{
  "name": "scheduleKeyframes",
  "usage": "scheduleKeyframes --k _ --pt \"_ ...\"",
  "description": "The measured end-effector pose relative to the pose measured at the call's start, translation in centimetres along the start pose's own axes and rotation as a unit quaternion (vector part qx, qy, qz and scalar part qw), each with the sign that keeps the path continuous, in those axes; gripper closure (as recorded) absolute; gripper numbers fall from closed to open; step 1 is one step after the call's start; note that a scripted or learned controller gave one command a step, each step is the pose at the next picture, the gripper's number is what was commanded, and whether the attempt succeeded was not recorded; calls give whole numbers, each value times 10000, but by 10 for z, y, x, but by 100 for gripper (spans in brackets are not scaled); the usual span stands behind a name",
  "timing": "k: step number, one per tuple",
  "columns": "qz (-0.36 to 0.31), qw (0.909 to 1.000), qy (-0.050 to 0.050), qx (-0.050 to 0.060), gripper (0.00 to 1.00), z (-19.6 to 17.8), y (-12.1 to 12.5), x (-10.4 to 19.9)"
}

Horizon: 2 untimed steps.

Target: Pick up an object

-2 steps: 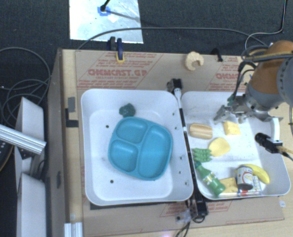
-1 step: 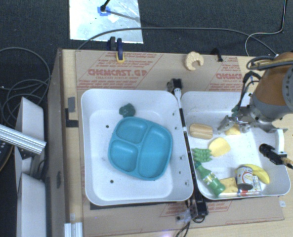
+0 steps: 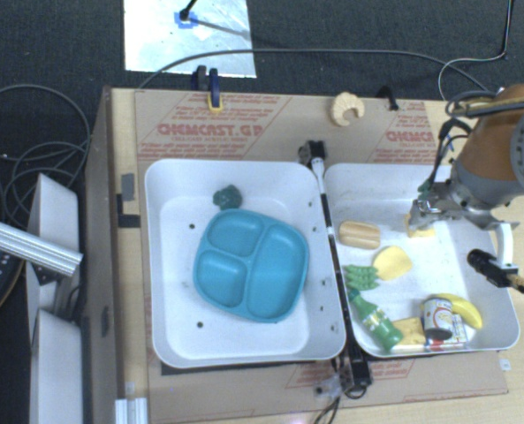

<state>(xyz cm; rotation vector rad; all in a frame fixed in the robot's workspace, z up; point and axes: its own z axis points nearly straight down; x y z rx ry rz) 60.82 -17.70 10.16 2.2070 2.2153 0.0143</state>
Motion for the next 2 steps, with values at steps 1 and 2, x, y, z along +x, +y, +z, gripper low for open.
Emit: scheduleKeyframes --k 1,2 --pt "18 10000 5 61 100 -71 -50 -18" --pt "-1 10000 14 61 100 -132 -20 8"
